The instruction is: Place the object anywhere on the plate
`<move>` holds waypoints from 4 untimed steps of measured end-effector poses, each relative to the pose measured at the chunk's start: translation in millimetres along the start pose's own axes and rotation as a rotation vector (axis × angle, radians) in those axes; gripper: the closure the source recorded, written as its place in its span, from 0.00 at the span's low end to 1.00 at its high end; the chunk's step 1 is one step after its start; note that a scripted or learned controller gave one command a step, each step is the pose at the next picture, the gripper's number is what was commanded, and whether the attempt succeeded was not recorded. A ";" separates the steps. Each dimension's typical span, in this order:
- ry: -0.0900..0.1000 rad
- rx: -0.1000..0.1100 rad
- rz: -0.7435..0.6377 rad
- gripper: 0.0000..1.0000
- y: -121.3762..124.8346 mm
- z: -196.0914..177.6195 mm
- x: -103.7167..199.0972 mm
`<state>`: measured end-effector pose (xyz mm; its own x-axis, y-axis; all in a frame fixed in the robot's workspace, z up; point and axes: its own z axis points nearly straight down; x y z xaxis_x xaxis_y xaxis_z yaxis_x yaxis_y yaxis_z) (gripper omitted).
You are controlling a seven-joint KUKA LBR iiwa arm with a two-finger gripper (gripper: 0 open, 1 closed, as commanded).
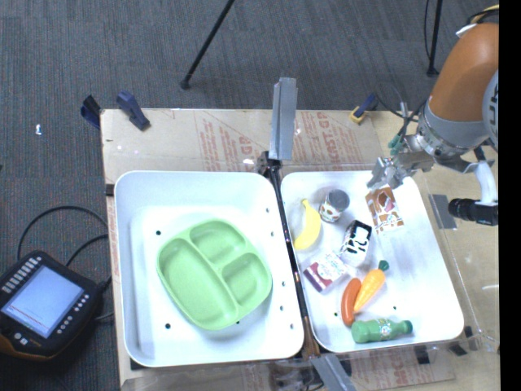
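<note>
Gripper: your gripper (384, 175) hangs over the right bin's (435, 279) far edge, toward its far-right corner. A small orange-brown carton (384, 208) sits directly beneath it; whether that carton is pinched or merely under the tool, you cannot tell from this slant.
Task object: judged to be that carton, since the tool is on it. It lies tilted near the right bin's far edge.
Plate: the green divided plate (214, 274) rests in the middle of the left bin (130, 218), well apart from the carton, across the divider between the bins.
Neighbours: a small cup (333, 204) and a banana (307, 226) lie just beside the carton toward the divider; a carrot (370, 287) and green bottle (381, 328) sit nearer the front edge.
Risk: carrying the carton leftward takes it over the cup and banana, so you will likely want a lift that clears them.
</note>
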<state>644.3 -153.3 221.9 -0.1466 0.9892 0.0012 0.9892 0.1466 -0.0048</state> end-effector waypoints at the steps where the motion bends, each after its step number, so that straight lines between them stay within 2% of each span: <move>1: 0.001 0.001 -0.124 1.00 -26.8 36.8 83.4; 2: 0.000 -0.001 -0.213 1.00 -32.6 -6.0 169.7; 3: 0.000 0.003 -0.216 1.00 -61.0 10.7 199.4; 4: -0.002 -0.002 -0.439 1.00 -1.0 -53.9 266.7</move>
<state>604.5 110.3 276.2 -0.5531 0.8331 0.0012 0.8331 0.5531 -0.0026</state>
